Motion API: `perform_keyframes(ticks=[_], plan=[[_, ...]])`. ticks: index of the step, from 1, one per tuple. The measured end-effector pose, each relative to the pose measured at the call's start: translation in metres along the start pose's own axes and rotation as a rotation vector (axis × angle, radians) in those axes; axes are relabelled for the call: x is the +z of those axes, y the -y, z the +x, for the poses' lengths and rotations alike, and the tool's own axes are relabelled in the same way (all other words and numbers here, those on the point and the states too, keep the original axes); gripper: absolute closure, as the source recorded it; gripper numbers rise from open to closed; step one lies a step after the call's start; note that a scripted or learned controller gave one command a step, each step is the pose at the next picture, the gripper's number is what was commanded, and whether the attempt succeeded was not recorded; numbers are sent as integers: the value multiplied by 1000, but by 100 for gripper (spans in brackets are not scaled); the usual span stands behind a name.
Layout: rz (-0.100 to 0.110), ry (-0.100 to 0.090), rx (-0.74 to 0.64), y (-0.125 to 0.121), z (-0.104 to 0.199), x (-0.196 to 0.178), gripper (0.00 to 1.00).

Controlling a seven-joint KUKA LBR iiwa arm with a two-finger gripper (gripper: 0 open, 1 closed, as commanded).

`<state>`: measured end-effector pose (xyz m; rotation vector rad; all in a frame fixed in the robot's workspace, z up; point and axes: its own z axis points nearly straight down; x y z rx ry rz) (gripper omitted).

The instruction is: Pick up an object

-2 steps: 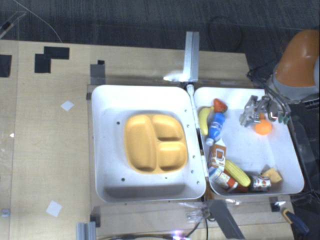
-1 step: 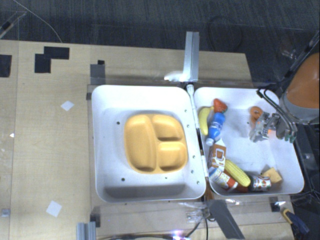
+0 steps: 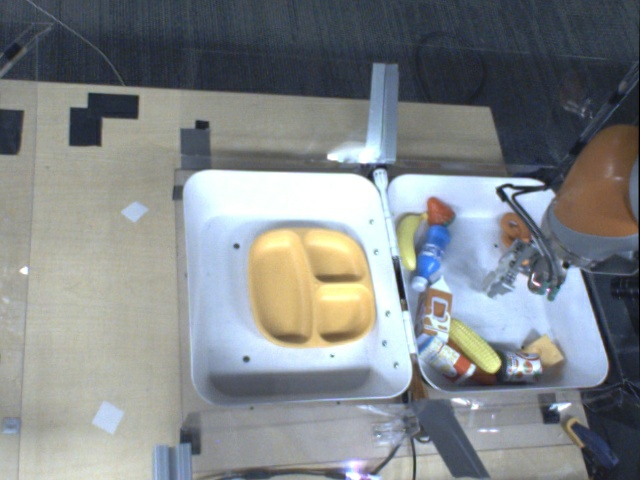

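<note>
One corn cob (image 3: 473, 344) lies diagonally, tip seemingly toward lower right.

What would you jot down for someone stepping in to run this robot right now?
Gripper: low over the right bin, mid-bin, with nothing seen between its fingers; open or shut is unclear.
Right bin: banana and blue bottle along the left wall, corn, carton and can toward the front, an orange item near the back.
Left bin: a yellow divided tray.
Done: no pick yet.
Left: grasp one object and lift it.
</note>
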<state>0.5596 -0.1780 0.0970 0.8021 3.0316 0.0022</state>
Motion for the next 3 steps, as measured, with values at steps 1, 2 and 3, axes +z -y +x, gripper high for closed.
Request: perform_keyframes(ticks=[1, 2, 3], plan=[[0, 0, 97, 18, 27, -6, 0], [0, 1, 97, 18, 27, -6, 0], [1, 1, 302, 57, 43, -33, 0]])
